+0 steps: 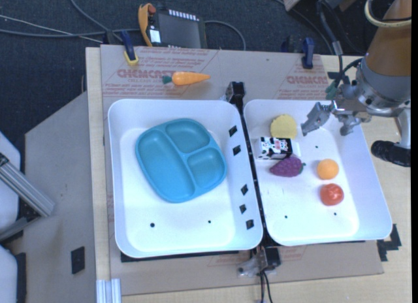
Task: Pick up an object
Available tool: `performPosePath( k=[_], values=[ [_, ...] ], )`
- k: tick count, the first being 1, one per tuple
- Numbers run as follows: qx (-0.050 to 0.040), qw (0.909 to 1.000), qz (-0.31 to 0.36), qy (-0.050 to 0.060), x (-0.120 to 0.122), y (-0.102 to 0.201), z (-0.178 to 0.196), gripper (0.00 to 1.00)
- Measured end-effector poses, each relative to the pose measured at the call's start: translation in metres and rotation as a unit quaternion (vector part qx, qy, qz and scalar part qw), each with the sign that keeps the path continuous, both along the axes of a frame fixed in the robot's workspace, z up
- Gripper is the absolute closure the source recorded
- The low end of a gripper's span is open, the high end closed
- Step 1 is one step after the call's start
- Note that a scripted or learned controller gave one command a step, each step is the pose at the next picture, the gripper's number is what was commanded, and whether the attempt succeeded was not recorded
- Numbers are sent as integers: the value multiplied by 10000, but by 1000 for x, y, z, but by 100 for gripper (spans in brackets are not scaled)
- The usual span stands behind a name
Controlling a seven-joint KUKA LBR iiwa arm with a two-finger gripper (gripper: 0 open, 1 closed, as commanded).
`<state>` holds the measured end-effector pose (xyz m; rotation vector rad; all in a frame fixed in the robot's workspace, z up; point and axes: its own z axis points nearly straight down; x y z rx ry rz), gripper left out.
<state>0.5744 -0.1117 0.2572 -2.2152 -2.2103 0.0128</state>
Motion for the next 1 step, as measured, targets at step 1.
performPosePath(
  k=[1],
  values=[
    [-8,10000,14,-66,2,0,7,0]
  ],
)
